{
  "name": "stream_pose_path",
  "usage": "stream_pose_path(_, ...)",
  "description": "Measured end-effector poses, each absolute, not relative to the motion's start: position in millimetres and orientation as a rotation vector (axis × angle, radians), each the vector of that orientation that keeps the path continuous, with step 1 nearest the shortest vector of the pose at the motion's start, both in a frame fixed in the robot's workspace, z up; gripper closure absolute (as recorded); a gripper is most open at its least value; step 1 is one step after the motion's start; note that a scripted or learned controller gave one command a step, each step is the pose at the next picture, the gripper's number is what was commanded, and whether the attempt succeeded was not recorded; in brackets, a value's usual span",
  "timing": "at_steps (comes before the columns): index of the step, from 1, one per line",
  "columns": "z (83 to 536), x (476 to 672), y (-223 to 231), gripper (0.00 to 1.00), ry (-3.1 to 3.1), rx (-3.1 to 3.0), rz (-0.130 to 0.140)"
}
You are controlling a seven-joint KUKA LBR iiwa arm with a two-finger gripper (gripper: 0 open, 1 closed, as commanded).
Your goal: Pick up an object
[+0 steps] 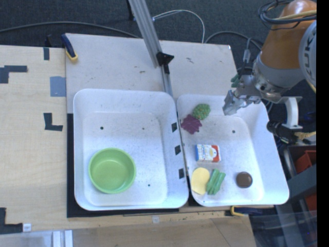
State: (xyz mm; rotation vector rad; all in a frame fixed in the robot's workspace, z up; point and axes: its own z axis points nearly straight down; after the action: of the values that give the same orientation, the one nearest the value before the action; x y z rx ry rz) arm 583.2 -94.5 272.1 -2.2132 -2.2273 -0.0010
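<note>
Brown ball small, indistinct

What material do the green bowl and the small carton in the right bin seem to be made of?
The green bowl looks like smooth moulded plastic: one even colour, with a soft sheen along the rim. The small carton looks like printed cardboard or a plastic toy copy: flat faces, sharp edges, red and blue print on white. The picture cannot settle which.

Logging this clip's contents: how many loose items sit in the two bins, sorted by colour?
Green: 3 - round plastic bowl, bumpy green lump, green pod-like piece
Purple: 1 - purple jagged piece
Yellow: 1 - yellow oval piece
Brown: 1 - brown ball
White, red and blue: 1 - small carton
Total: 7
</note>
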Motion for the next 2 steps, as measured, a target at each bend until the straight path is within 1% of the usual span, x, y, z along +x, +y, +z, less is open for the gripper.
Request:
stream_pose_path(1,253.6,561.1,-43.7,1.0,-2.225,-2.212,0.003)
stream_pose_path(2,255.5,544.5,12.9,1.0,-2.227,-2.211,0.001)
